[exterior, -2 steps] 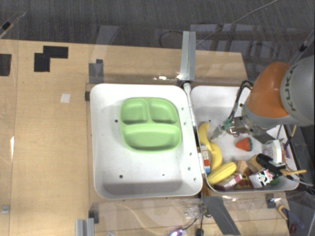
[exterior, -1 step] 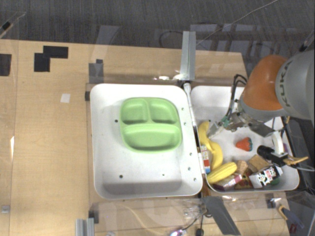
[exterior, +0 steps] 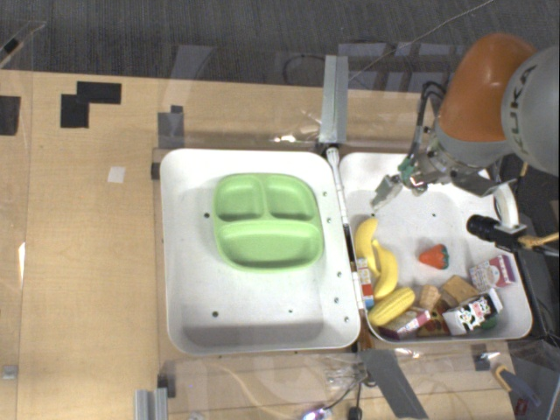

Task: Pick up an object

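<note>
The right bin holds a heap of toy food along its near side. Two yellow bananas lie by its left wall, with a red strawberry to their right. Further right lie a brown block, a pink and white carton and a black and white carton. My gripper hangs over the far left part of this bin, above bare floor, apart from the bananas and with nothing seen in it.
The left bin holds a green divided plate. A metal post stands behind the wall between the two bins. The arm's orange band and grey wrist cover the right bin's far right corner.
</note>
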### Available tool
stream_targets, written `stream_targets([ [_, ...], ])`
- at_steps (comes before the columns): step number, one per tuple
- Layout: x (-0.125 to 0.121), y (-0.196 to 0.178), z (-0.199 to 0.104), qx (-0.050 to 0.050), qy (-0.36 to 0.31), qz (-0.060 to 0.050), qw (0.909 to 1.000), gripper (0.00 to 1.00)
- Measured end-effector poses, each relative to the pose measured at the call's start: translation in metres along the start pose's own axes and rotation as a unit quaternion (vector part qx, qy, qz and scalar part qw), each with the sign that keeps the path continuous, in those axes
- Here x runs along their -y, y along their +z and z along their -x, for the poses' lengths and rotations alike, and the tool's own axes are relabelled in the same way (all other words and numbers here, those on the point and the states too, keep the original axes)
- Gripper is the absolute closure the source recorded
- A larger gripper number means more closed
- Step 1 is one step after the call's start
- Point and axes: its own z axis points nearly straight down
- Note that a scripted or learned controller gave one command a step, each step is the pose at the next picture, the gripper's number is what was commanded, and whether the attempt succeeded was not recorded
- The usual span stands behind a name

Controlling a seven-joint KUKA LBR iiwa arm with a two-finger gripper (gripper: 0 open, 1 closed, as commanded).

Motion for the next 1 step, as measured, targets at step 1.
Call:
stream_targets([
  [1,0.0611,0.0794,0.0129,-0.001,-0.089,-0.002,0.9961,0.0],
])
